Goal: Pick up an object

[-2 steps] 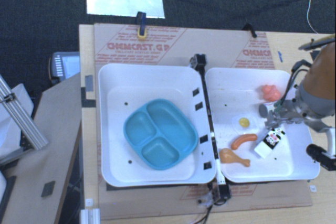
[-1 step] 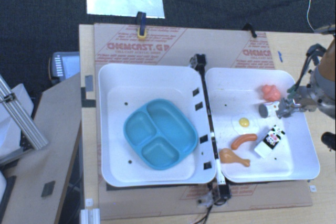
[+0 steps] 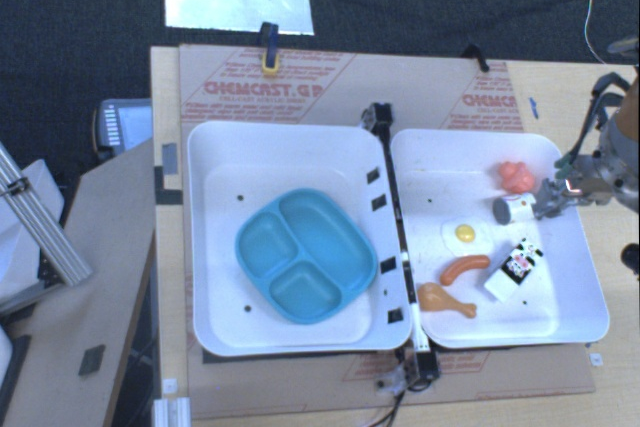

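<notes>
Writing: red "CHEMCAST GP" print repeats across the brown sheet (image 3: 300,80) under both bins.
Left bin (image 3: 215,215): holds a blue three-compartment plate (image 3: 305,255), well apart from the arm.
Right bin (image 3: 580,315): pink toy (image 3: 516,176) near the far wall; fried egg (image 3: 465,235) mid-bin; sausage (image 3: 466,268) and drumstick (image 3: 445,299) nearer the front; white carton (image 3: 513,270) with black marks just beside the sausage, its print too small to read.
In the way: a small grey-white cylinder (image 3: 510,209) lies at the gripper's tip, between pink toy and fried egg.
Arm (image 3: 610,165): reaches in over the right bin's right wall.
Gripper (image 3: 545,203): points left at the cylinder; whether it is spread, closed or pinching anything cannot be told.
</notes>
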Controlling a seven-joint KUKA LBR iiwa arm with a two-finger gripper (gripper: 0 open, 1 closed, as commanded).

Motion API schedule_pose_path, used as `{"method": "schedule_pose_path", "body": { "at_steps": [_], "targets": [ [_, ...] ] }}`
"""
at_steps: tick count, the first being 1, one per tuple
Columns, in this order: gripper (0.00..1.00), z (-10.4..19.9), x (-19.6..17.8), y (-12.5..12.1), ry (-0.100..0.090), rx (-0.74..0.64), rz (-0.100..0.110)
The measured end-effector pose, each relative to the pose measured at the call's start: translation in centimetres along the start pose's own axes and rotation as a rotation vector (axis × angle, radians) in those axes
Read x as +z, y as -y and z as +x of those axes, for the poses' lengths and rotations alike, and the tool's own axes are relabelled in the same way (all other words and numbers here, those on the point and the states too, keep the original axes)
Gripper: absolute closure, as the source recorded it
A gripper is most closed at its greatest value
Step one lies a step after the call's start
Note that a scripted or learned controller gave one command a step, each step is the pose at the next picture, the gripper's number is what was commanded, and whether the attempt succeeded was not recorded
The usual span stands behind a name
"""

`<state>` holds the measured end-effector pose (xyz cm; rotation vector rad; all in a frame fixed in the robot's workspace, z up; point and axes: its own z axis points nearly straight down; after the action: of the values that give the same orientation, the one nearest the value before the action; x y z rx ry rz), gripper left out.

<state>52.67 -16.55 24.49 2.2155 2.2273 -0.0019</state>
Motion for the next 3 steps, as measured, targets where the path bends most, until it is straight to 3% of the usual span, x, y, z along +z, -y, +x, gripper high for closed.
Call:
{"method": "schedule_pose_path", "body": {
  "at_steps": [3],
  "targets": [
    [1.00,15.9,1.0,-6.2,-0.003,-0.006,0.001]
  ]
}}
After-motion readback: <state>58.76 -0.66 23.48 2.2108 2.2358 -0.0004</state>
